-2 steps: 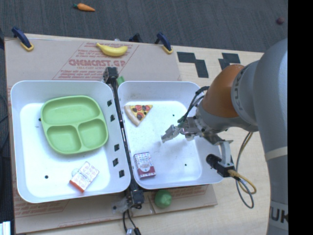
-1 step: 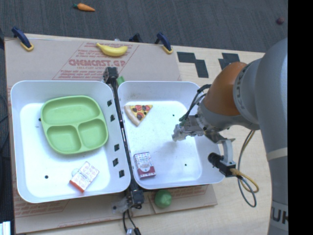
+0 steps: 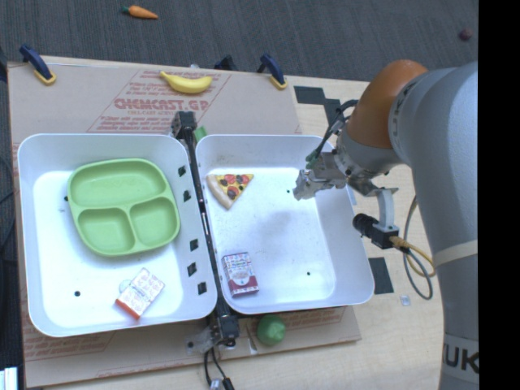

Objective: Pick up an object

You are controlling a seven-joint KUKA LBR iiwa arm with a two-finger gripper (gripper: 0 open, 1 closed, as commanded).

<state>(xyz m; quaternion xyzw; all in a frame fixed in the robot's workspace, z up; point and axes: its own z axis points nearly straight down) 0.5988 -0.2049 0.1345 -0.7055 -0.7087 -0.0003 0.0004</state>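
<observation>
The right bin (image 3: 345,254) holds a pizza slice (image 3: 230,187) near its back left and a small red carton (image 3: 240,273) near its front left. My gripper (image 3: 307,185) hangs over the right bin's back right part, well to the right of the pizza slice. Nothing shows between its fingers. In the left bin (image 3: 32,242) lie a green divided plate (image 3: 123,205) and a red and white packet (image 3: 140,292).
A banana (image 3: 187,80) lies on the cardboard behind the bins. A green ball (image 3: 271,329) sits in front of the right bin. Blue clamps (image 3: 273,70) grip the board's back edge. An orange carrot (image 3: 141,11) lies on the floor beyond.
</observation>
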